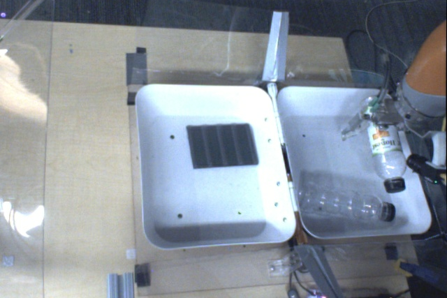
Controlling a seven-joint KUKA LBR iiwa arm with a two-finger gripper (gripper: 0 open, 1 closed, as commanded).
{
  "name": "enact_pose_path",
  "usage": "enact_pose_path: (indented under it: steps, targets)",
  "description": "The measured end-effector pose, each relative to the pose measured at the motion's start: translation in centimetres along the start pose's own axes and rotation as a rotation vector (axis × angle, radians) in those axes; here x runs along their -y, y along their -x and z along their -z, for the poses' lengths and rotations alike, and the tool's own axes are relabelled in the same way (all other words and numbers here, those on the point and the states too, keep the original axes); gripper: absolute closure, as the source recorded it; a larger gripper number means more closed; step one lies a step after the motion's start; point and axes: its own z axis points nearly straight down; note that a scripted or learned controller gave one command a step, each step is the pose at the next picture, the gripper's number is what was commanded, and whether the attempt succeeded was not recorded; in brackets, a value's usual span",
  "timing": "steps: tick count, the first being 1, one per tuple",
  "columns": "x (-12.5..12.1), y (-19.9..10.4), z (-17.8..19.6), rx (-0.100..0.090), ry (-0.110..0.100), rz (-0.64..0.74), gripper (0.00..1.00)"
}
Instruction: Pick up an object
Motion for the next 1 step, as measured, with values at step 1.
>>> enact_pose_path:
  steps: [1]
  targets:
    - [-3.44, -0.11, -5.16, 0.001, 0.003, 0.067, 0.00]
